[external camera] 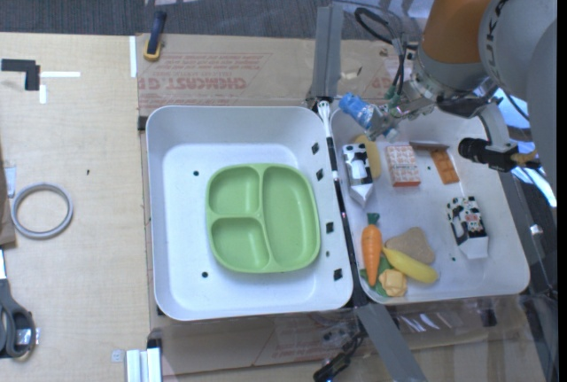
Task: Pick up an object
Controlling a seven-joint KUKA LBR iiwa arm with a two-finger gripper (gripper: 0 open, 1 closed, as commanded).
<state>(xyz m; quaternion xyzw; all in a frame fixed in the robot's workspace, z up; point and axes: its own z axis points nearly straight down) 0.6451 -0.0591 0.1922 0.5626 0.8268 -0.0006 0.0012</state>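
Overhead view of the bench. The left bin (168, 221) carries a green divided plate (263, 217) near its middle. The right bin (505, 274) carries the loose things. The gripper (383, 121) hangs over that bin's far left corner, beside a small blue thing (355, 111) lying at the corner; whether anything sits between the fingers, or how wide they stand, cannot be told from this angle.

Candidates for the pick, none named by the task:
- black-and-white carton (358, 169), against the left wall
- second carton (467, 225), near the right edge
- small patterned box (403, 165), towards the far edge, with an orange packet (446, 167) just beside it
- carrot (371, 248), banana (410, 265) and slice of bread (410, 244), crowded at the near left corner and touching or overlapping one another.

All are probably light toy pieces (hollow plastic or card, by the look of them). The cartons and box look stiff with flat sides, so taking hold across two opposite faces should be steadiest. The carrot and banana are rounded and likely slippery; grip at the thickest part, across the long axis. The packet lies flat and offers little to pinch. The carton near the right edge stands well apart from its neighbours, giving the fingers the most room.
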